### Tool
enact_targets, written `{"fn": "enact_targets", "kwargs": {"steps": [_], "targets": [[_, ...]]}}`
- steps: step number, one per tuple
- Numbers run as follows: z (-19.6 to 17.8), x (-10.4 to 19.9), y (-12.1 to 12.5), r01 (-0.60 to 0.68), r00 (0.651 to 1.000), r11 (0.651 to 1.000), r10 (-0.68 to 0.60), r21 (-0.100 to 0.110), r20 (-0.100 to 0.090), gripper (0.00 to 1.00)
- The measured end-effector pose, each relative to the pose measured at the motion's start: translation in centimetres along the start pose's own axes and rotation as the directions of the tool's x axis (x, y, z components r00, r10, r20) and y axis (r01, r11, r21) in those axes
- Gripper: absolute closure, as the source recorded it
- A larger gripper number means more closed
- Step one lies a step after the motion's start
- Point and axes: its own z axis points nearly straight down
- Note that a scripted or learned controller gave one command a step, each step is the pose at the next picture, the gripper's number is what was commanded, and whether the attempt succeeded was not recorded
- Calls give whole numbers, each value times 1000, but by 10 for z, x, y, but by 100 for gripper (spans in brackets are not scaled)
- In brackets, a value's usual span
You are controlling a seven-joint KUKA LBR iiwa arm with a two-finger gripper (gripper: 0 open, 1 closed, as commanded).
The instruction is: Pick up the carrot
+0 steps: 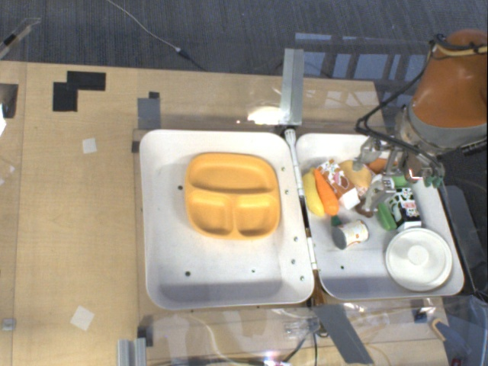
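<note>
We saw the carrot lying in the right bin, beside a yellow banana, the pincer hung just beside it, we could not tell its grip

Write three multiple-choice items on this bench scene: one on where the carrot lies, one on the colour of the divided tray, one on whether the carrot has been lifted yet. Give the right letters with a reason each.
1. Where does the carrot lie?
A. In the right bin, near its left wall
B. On the divided tray
C. On the bench outside both bins

2. What colour is the divided tray in the left bin?
A. Blue
B. Yellow-orange
C. Green

3. What is the carrot's state?
A. Raised in the air above the bins
B. Resting in the white bowl
C. Lying in the bin among other items

Answers:
1 A: the carrot lies in the right bin, beside a yellow item by the left wall.
2 B: the tray is plainly yellow-orange against the white bin.
3 C: the carrot lies flat among the clutter, to the left of the gripper; the white bowl sits apart at the bin's lower right.
</note>
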Motion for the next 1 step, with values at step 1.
{"fn": "enact_targets", "kwargs": {"steps": [1], "targets": [[90, -61, -7, 53, 999, 999, -53, 1, 12, 0]]}}
